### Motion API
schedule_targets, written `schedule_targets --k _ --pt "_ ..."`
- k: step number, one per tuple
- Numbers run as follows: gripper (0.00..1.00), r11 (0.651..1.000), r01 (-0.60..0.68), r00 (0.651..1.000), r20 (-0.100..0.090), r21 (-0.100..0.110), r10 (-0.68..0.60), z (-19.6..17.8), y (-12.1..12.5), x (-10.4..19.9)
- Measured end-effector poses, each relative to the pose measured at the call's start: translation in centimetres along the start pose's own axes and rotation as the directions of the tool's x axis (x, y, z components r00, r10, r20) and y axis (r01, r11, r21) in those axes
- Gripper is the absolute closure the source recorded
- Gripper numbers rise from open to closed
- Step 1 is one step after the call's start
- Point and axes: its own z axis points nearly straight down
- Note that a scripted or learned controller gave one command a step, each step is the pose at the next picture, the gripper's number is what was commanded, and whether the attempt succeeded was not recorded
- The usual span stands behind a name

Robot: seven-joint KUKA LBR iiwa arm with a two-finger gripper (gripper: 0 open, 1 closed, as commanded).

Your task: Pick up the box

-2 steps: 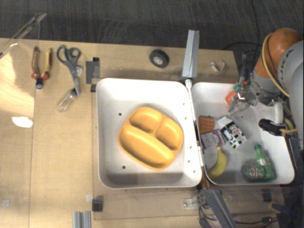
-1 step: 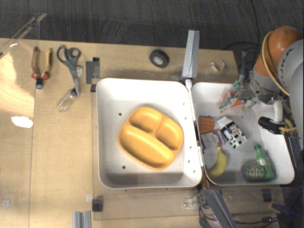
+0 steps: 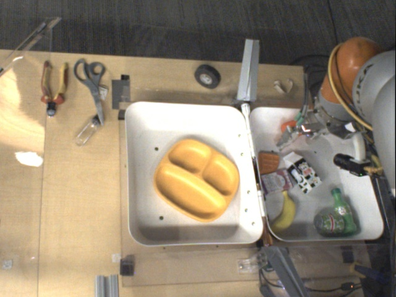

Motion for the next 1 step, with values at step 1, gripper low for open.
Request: schedule_targets --k 1 --pt "0.00 0.994 -0.097 0.995 -0.006 -0.043 0.097 -0.21 -2.76 6.43"
